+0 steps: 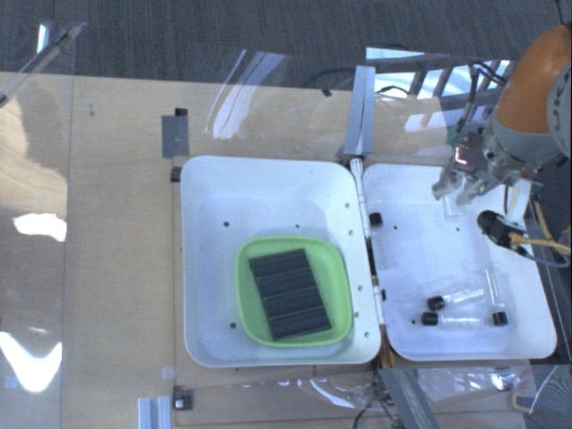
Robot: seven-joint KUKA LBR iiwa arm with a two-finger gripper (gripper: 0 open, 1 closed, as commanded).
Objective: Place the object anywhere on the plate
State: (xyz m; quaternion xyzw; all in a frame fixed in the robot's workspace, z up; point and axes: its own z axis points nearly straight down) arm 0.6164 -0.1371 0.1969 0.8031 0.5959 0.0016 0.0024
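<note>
Camera view is showing my hand (460,189), grip state unclear, hovering over clear plastic vials (465,298); I'm judging them light, slippery, best pinched mid-body for the green plate (245,275)

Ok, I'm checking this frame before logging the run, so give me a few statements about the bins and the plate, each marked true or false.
1. The green plate sits in the left bin. True.
2. The dark ribbed block lies in the right bin. False: it lies on the green plate in the left bin.
3. Clear vials with black caps lie near the right bin's front edge. True.
4. The gripper hangs over the green plate. False: it is above the right bin's far right part.
5. The two bins stand far apart. False: they sit side by side, joined along their inner edges.
</note>
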